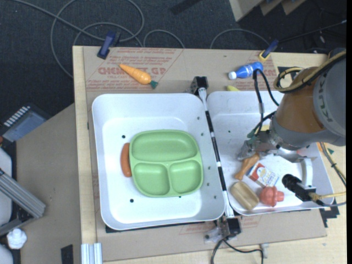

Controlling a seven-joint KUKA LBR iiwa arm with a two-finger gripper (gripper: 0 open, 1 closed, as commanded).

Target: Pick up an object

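My gripper (254, 146) is low inside the right bin (231, 111), and from this slanted view I cannot tell how my jaws stand, because the wrist and dark metal parts cover them. Just below the tip lies a small orange carrot-like piece (246, 167), so close that it may be touching, but I do not see it between my jaws, so I judge that nothing is picked up yet. Beside it are a small white and red packet (263, 174), a bread roll (244, 195) and a red toy (269, 196), all near the front of this bin. In the left bin (104, 120) a green divided tray (165, 162) rests with a sausage (126, 159) at its side. The approach seems done; closing and lifting remain.
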